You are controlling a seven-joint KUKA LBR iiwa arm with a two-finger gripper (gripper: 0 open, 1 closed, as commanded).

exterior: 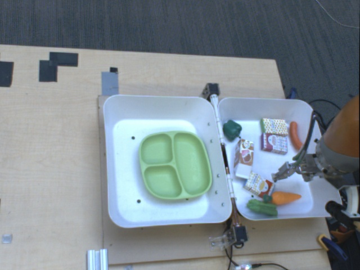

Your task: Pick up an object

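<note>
The right bin (304, 108) holds several small items. My gripper (283, 171) hangs over its right half, reaching in from the right edge. Just left of and below it lies a small printed snack pack (257, 183), with an orange carrot (285, 197) and a green cucumber (262, 207) near the bin's front wall. Further back are a small carton (244, 152), a dark green vegetable (232, 129), two colourful boxes (274, 126) (274, 143) and a red-orange sausage (295, 135). Nothing is visibly held.
The left bin (121, 151) bears a light green divided plate (174, 165). A metal divider (220, 145) separates the bins. The grey arm with its orange band (343, 134) covers the right bin's right wall. Cables and clips (233, 238) lie at the front edge.
</note>
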